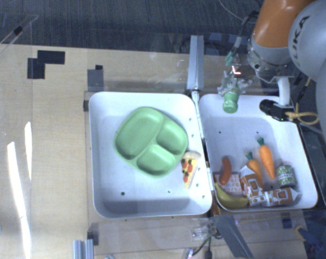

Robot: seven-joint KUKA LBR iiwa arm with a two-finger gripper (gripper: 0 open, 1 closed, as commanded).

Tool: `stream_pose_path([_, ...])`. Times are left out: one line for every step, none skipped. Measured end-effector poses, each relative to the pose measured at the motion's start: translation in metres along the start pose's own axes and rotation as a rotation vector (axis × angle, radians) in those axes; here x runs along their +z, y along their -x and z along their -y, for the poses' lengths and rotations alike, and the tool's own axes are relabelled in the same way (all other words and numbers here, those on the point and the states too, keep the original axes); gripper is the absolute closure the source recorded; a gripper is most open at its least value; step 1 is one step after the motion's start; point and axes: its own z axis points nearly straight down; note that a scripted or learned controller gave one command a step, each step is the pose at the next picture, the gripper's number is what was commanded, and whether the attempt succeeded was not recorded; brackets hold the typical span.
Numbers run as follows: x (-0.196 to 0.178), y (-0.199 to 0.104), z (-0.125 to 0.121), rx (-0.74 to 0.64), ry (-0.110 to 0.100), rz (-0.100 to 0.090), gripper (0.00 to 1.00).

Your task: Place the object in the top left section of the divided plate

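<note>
The green divided plate (pixel 151 139) lies in the left white bin (pixel 106 161), and its three sections hold nothing. Its top left section (pixel 140 125) is the largest hollow. My gripper (pixel 230 90) hangs over the back left corner of the right white bin (pixel 308 182), to the right of the plate. A small pale green object (pixel 230 101) is pinched between the fingertips and hangs just below them, above the bin's rim.
A pizza slice (pixel 189 167) lies in the left bin against the plate's right edge. The right bin holds two carrots (pixel 266 158), a sausage (pixel 226 170), a banana (pixel 230 199), a small can (pixel 285 175) and patterned boxes (pixel 259 190). A metal divider (pixel 195 63) separates the bins.
</note>
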Motion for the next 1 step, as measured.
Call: stream_pose_path([-0.0497, 0.0091, 0.0182, 0.003, 0.001, -0.001, 1.00])
